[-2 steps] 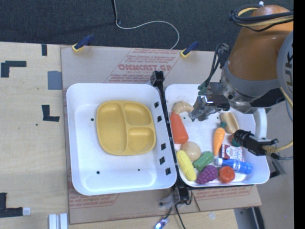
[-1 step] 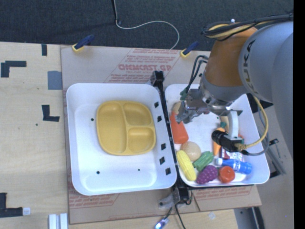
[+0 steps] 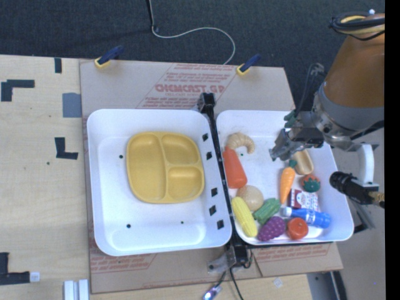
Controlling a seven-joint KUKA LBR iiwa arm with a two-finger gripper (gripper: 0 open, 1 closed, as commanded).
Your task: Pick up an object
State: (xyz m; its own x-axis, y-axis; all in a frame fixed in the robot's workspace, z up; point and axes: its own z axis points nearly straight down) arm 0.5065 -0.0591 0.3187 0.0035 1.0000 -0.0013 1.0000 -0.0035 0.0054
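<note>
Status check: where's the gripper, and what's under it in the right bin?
Gripper low over right bin, upper part; nothing seen between fingers. Nearest: small carrot, bread roll. Toys crowded below. Yellow tray in left bin.

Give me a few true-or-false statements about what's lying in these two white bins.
1. The yellow divided plate lies in the left bin. True.
2. The croissant sits on the yellow plate. False: it lies in the right bin, near its top left corner.
3. The corn cob lies beside the purple grapes. True.
4. The left bin holds the toy food. False: the toys are all in the right bin.
5. The gripper is over the right bin. True.
</note>
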